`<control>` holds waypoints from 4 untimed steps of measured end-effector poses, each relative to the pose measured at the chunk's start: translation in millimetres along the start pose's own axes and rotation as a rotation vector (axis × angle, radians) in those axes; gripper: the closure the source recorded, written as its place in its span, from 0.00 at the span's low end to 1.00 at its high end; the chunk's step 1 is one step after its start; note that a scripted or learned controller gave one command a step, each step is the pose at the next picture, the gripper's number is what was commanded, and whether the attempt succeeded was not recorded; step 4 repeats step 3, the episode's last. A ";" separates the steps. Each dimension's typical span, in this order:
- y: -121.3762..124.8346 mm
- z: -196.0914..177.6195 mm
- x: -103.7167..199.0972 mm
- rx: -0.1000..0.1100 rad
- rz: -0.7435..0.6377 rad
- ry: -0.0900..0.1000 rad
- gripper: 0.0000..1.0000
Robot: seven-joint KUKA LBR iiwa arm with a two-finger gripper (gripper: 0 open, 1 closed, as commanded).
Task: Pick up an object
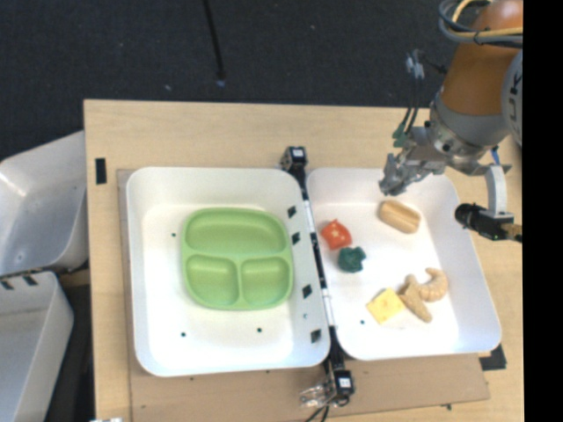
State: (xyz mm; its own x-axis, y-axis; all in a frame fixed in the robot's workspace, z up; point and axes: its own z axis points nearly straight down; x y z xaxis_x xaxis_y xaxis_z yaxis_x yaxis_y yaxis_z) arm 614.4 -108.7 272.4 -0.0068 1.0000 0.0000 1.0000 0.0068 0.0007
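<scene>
In the right bin [466, 323] lie a tan bread roll [400, 216], a red tomato-like piece [335, 233], a dark green piece [352, 259], a yellow cheese wedge [384, 307] and a beige croissant [425, 293]. My gripper [395, 180] hangs over the bin's far side, just above and left of the bread roll, with nothing visibly held. The grey arm with its orange band [479, 69] comes in from the upper right.
The left bin [149, 341] holds a green sectioned plate [236, 258]. A black clip [293, 157] sits at the top of the divider between the bins, and another clip [339, 381] sits at its bottom. A white container [40, 209] stands off the bench to the left.
</scene>
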 end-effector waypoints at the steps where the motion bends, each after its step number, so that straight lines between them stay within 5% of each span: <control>1: 5.2 -3.9 49.7 -0.001 0.000 -0.001 1.00; 3: -0.8 1.9 151.6 0.001 0.001 0.000 1.00; 4: -0.8 1.9 151.6 0.001 0.001 0.000 1.00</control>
